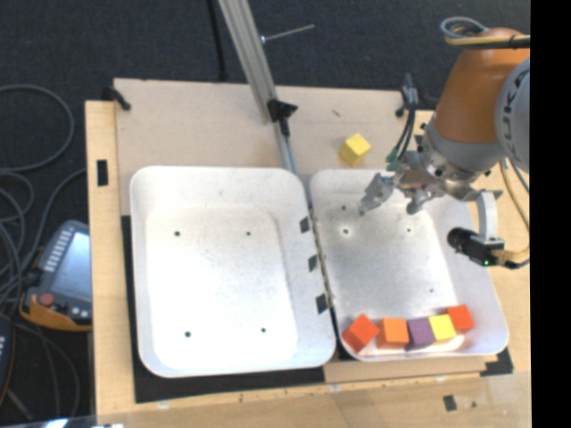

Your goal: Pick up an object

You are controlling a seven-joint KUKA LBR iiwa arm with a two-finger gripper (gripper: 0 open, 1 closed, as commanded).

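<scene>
Across the bench [178, 123], a pale board top, two shallow white plastic bins sit side by side, edges touching. Left bin [223, 270] is the bigger footprint in view; right bin [401, 257] sits under my arm. My grey arm with its orange band [477, 87] reaches in over the right bin's far right corner. My gripper [396, 196] hangs above the far part of the right bin, fingers spread apart, nothing between them. A slanted aluminium bar [250, 47] runs from past the bench's far edge down to the seam between the bins. Along the near edge of the right bin, five small blocks sit in a row, each touching its neighbour: red-orange cube [361, 331], orange cube [395, 330], purple cube [419, 331], yellow cube [442, 327], red cube [460, 317]. One loose yellow cube [354, 148] sits on the bare bench, just beyond the right bin's far edge, near my gripper but apart from it.
</scene>
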